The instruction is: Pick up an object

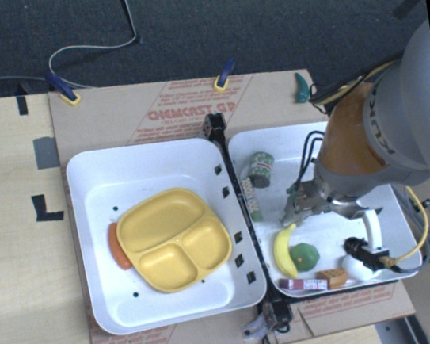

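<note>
**Gripper poised above the banana in the right bin**

The gripper hangs low in the right bin; whether it is open or closed cannot be told. Just below it toward the near rim lies a yellow banana, touching a green ball. The banana's long axis runs from far to near rim, curving, its upper tip pointing at the gripper.

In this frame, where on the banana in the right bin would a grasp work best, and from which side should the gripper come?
Probably the banana's upper curved middle, coming straight down from above. It lies flat on the right bin's floor, its lower end crowded by the green ball and a wrapped bar. The fingers should close across its narrow width. The gripper sits just above it.
</note>
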Controlling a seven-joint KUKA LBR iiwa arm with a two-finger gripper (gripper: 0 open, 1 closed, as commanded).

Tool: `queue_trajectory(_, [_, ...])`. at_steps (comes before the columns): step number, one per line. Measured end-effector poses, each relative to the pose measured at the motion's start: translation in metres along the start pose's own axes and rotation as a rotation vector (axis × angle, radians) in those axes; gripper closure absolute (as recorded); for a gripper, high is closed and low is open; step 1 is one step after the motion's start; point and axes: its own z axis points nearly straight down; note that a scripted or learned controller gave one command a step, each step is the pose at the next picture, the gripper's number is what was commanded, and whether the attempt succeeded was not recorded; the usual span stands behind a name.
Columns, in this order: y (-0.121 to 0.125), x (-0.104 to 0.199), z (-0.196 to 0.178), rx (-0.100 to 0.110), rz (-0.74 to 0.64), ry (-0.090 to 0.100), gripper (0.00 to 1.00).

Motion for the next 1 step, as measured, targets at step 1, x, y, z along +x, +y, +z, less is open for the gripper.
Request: queue_trajectory(1, [0.0017,0.0808,-0.0880,0.007,-0.003,0.004,1.00])
